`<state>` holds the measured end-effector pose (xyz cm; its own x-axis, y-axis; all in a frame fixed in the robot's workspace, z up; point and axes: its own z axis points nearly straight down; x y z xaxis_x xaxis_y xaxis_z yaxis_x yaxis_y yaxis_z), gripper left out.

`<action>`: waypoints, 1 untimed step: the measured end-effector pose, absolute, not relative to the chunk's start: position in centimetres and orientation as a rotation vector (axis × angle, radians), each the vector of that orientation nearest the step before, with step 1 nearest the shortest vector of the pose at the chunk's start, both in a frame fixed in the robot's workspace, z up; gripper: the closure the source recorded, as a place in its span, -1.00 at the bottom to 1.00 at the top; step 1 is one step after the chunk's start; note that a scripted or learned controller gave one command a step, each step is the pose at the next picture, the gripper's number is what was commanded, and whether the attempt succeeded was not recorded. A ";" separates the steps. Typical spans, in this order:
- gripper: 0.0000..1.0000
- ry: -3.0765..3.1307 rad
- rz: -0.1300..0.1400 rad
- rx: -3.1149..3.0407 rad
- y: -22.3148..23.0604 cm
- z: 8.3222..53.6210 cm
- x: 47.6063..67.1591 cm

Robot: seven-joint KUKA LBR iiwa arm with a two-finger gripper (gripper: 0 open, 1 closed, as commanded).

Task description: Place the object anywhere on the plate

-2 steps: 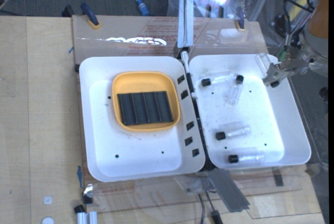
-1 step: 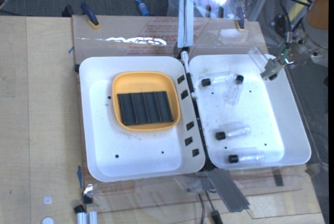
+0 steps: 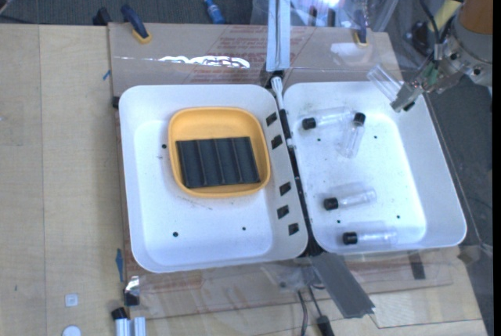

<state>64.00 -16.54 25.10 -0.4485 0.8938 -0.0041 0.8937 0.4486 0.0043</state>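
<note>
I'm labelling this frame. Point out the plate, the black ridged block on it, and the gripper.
plate [image 3: 182, 125]: camera view, bare yellow rim at upper left.
black block [image 3: 218, 162]: camera view, middle of its ridged top.
gripper [image 3: 405, 100]: camera view, at its fingertips.

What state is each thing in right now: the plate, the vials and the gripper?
yellow plate: in the left bin, carrying a dark ridged block.
upper-left vial: lying flat in the right bin.
upper-right vial: lying flat.
middle vial: lying flat.
bottom vial: lying flat.
gripper: above the right bin's far right corner, a clear vial at its tip.
</note>
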 end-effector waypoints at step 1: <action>1.00 2.828 0.001 1.348 -21.8 32.4 66.8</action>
